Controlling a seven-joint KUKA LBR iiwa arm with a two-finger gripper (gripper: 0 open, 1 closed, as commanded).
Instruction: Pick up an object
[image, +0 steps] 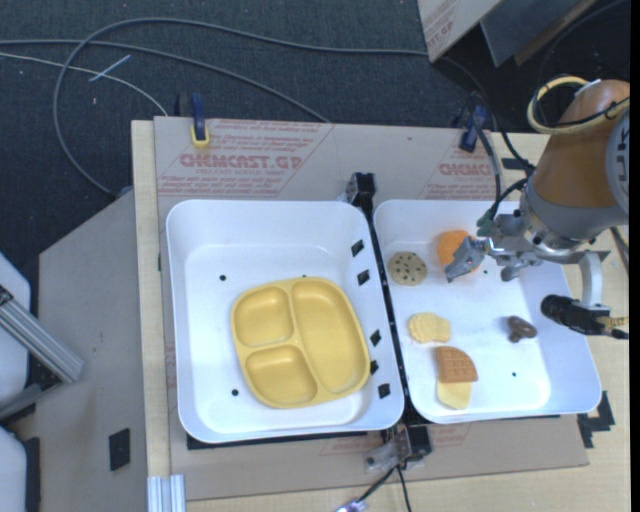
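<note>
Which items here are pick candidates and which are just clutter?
Job-relevant, in the right bin:
hand
orange piece
cookie
yellow cracker
waffle-topped piece
small brown lump

Lying about:
yellow divided plate in the left bin
blue clamps on the board's far edge
loose cables on the floor

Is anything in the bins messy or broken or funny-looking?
Nothing looks broken or spilled. The yellow divided plate lies a bit crooked in the left bin. In the right bin, the cookie, orange piece, waffle and small brown thing lie loosely scattered, apart from each other.
</note>
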